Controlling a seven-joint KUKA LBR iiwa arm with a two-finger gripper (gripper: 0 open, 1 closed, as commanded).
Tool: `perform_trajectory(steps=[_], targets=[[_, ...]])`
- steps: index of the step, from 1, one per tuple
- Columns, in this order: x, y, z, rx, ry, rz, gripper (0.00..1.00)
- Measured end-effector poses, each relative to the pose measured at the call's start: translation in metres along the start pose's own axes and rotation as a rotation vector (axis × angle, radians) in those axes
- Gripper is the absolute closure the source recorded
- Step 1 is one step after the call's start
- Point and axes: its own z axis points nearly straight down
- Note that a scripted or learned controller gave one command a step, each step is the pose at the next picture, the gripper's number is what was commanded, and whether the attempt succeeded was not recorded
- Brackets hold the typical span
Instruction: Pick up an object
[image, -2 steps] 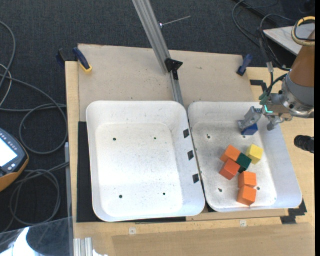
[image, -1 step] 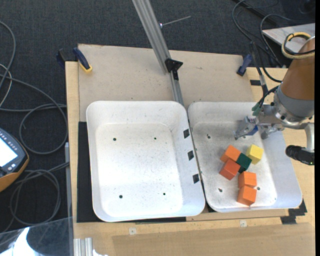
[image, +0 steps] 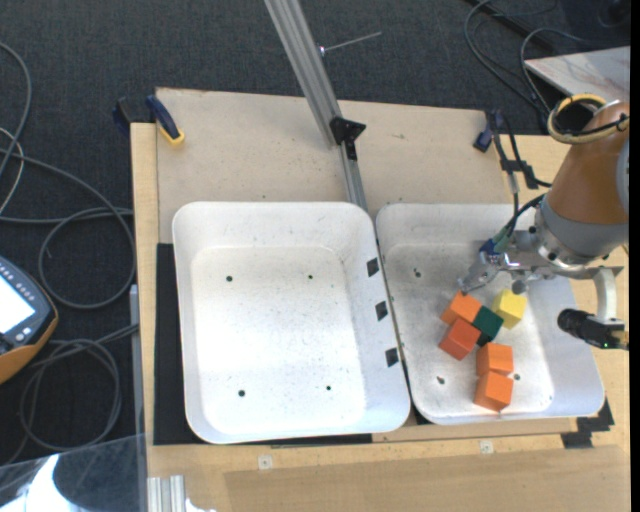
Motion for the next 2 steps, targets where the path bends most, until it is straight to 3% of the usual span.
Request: perform_trajectory(steps=[1,2], targets=[[0.000,0.006,0.033,-0.023,-0.005,-0.004,0.00],[0.000,0.007,0.022,-0.026,-0.006,-0.003,1.00]])
